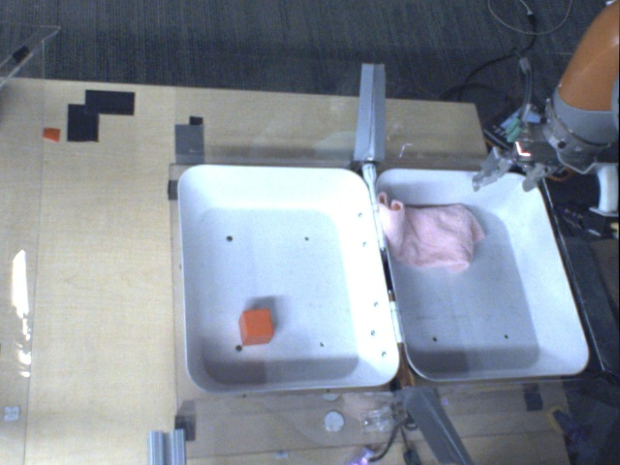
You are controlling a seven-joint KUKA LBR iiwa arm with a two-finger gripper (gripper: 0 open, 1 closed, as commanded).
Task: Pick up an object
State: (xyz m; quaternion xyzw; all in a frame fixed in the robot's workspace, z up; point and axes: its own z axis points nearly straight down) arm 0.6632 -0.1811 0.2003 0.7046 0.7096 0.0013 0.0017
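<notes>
Your gripper (508,170) hangs spread and empty over the right bin's (504,361) far edge. The pink cloth (434,235) lies crumpled at that bin's far left, its long axis running left-right. It looks soft and light; pinch a raised fold near its middle.

Arm (591,85) at upper right of frame: rounded orange band above grey wrist housing. Claw (507,174) has slim pale-grey fingers; thin cables, small lit spot beside wrist.
</notes>
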